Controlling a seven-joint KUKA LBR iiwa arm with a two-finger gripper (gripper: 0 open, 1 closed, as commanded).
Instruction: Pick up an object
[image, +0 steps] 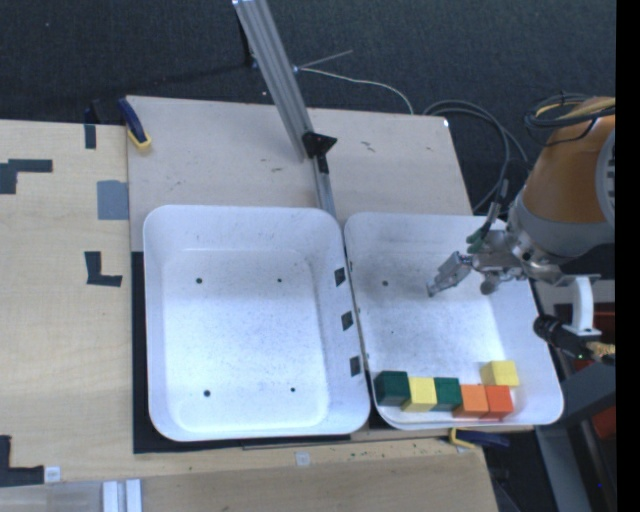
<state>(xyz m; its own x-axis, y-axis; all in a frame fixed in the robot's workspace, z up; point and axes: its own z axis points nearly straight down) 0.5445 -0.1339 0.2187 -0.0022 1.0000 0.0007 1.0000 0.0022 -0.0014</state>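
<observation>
Several small blocks lie along the near edge of the right bin (400, 250): a dark green block (392, 386), a yellow block (421, 392), a green one (446, 392), two orange ones (474, 400) (497, 400) and another yellow block (500, 373) just behind them. My gripper (460, 289) hangs over the middle-right of this bin, well behind the blocks. Its fingers are spread, open, with nothing between them.
The left bin (160, 300) sits beside the right one, with a raised rim between them. A slanted metal rail (285, 85) crosses the back of the bench. Cables (480, 120) run behind the right bin near the arm's orange band (565, 170).
</observation>
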